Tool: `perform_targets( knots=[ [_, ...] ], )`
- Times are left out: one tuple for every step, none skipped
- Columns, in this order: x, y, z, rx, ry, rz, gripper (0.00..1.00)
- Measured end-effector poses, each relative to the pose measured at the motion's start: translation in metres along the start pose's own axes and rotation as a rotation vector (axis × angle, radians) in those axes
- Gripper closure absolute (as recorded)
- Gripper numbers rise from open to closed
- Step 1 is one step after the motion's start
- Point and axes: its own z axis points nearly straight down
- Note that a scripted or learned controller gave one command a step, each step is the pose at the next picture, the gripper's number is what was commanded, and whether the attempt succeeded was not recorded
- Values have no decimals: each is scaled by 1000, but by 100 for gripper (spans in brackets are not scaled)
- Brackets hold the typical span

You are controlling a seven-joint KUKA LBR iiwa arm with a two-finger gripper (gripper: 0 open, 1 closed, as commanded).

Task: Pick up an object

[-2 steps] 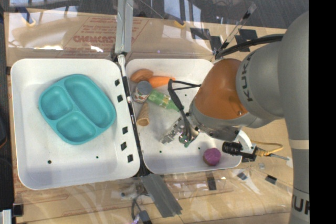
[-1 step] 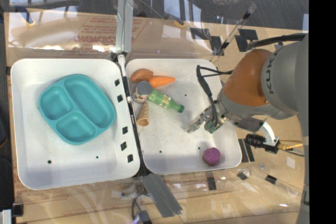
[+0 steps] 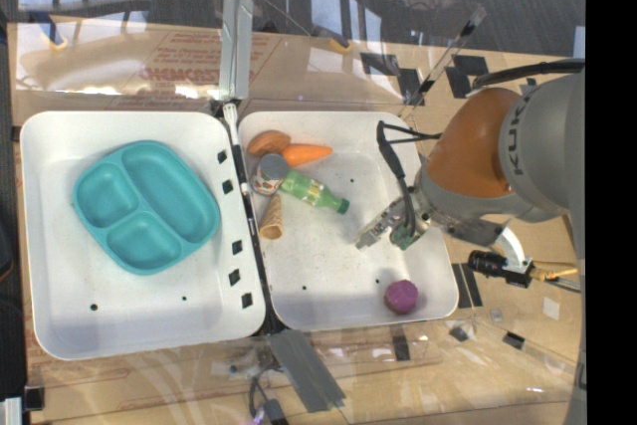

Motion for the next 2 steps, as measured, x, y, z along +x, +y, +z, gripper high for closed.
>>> perform_targets(
  knots=[
    [16,-28,-158,-3,-6,186,100],
    [16,-28,-165,1,-2,178,100]
  ],
)
